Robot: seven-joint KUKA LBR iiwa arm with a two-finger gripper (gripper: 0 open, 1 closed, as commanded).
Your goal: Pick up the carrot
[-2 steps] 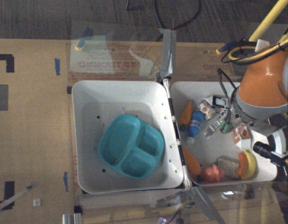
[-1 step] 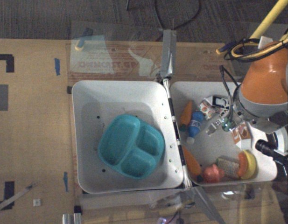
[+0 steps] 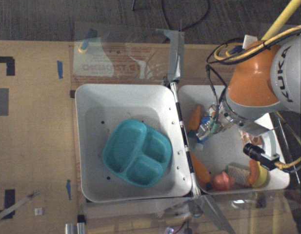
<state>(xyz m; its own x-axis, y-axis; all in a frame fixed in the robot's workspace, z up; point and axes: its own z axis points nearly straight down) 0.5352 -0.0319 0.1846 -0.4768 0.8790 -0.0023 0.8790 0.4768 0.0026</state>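
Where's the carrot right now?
The carrot lies in the right bin, against its left wall near the front corner, just left of a pink toy and below the hand.

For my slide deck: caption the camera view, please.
KUKA arm's gripper over the right bin near an orange carrot; teal divided plate in the left bin.

Arm (image 3: 267, 77) showing rounded grey shell with black "KUKA" lettering running along right side. Broad glossy orange band (image 3: 252, 79) wrapping around it above wrist. Yellow and black cables (image 3: 238, 52) looping over top of orange band; thin black cable trailing down left side. Gripper (image 3: 209, 128) showing small metallic body, with blue and green bits appearing on it.
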